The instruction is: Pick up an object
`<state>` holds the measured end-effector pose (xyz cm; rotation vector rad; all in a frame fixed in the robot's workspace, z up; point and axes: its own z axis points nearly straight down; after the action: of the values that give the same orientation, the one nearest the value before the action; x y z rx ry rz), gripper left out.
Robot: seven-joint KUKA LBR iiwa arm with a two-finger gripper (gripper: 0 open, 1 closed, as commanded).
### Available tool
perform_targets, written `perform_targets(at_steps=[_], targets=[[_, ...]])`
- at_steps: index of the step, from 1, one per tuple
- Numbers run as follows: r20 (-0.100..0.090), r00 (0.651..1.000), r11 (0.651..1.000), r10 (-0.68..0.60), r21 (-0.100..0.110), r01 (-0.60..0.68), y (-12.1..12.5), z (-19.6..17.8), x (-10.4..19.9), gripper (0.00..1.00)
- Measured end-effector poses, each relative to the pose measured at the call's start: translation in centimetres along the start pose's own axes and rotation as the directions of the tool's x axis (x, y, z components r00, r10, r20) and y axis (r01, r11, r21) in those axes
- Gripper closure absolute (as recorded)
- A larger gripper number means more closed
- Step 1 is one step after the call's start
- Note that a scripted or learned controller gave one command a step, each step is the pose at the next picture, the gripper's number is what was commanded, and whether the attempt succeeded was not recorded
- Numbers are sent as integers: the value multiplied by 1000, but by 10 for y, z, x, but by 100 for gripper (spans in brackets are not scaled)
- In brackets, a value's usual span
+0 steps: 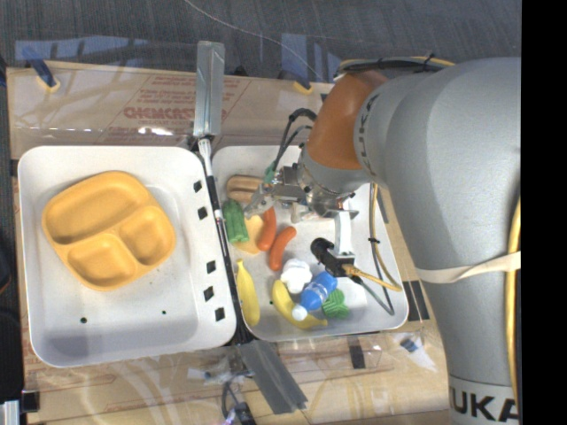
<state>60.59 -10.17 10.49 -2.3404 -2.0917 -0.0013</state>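
On the left, the left bin [53, 326] holds a yellow divided plate [108, 228], lying flat and well apart from the action, so little can go wrong there. Across the divider, the right bin [385, 317] is crowded: a green vegetable [236, 223] lies beside a pale yellow piece [254, 234], then two orange carrots [275, 237], with a bread roll [241, 186] above them and, lower down, a banana [247, 292], a white and blue bottle [310, 290] and a small green brush-like toy [335, 304]. The pincer [282, 191] hangs just above the carrots and the roll, and I cannot tell whether it is spread or pressed together, because the wrist hides it. The likely target is one of those carrots or the roll, but they touch one another, so a descent could land on two at once, push them aside, or close on nothing. Further right, loose cables [376, 273] trail over the bin and might snag on the toys.
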Motion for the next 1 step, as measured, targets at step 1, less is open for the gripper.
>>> perform_targets(at_steps=[1], targets=[[1, 1000, 1000, -5, 2, 5, 0, -9, 1, 100]])
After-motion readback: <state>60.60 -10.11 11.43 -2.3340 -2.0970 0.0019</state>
